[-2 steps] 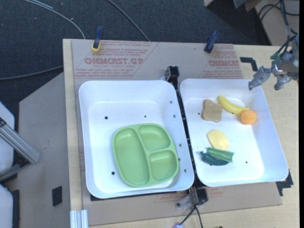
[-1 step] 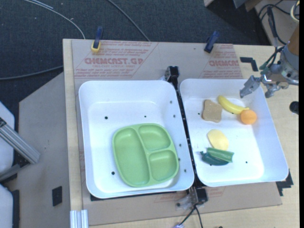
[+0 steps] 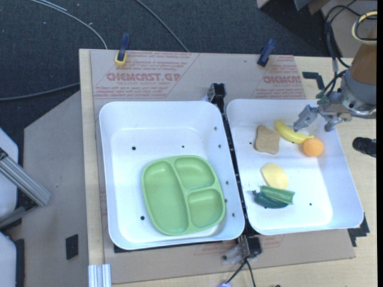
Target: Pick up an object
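Note:
The right bin (image 3: 335, 211) holds a banana (image 3: 291, 134), an orange ball (image 3: 312, 147), a tan slice of toast (image 3: 267, 140), a pale yellow round piece (image 3: 274, 176) and a dark green pod-like item (image 3: 274, 197). My gripper (image 3: 318, 119) hangs over the bin's back right part, just above the banana's right end and the orange ball. Its two grey fingers are spread apart with nothing between them.
The left bin (image 3: 119, 124) carries a green divided plate (image 3: 182, 193). A black clamp (image 3: 216, 92) sits between the bins at the back. Blue clips (image 3: 266, 52) hold the cardboard board. Cables run over the dark floor behind.

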Tool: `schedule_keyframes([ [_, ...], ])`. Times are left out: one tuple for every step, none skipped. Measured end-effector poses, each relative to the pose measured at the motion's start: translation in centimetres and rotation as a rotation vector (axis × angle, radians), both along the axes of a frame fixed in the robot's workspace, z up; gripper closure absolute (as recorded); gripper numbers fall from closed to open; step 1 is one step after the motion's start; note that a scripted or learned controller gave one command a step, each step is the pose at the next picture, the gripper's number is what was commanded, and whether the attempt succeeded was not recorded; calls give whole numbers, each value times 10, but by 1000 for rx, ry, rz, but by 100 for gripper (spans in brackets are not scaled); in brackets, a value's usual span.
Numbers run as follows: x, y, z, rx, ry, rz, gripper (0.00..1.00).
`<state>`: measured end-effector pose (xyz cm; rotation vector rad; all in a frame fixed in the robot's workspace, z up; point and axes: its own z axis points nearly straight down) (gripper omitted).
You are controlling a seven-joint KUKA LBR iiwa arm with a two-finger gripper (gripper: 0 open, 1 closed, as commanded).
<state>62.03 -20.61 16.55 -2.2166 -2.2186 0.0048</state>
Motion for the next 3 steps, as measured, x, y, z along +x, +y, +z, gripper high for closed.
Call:
schedule_keyframes([
  [7, -1, -47, 0, 1, 1, 0],
  [9, -2, -33, -2, -7, 2, 100],
  [11, 0, 11, -5, -13, 0, 100],
])
